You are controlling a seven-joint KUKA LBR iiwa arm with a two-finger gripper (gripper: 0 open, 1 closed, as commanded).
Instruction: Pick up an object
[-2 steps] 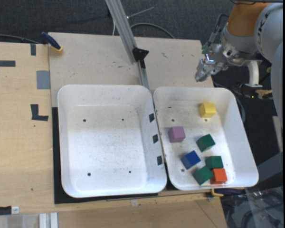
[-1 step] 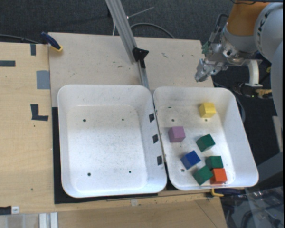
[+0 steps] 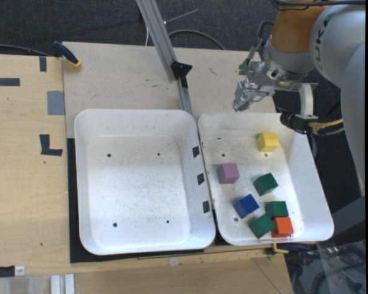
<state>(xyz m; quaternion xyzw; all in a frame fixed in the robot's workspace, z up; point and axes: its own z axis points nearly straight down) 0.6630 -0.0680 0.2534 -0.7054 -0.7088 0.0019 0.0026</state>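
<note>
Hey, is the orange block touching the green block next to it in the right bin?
Touching. In the camera view, the orange block sits flush against the green block behind it, with no white bin floor visible between them.

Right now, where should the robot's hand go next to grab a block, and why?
Probably forward and down toward the yellow block. The gripper hangs above the right bin's far rim, with nothing between its fingers, and that block is nearest and stands apart from the others.

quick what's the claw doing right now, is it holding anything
Claw: above the right bin's far edge; open or closed cannot be told.
</note>
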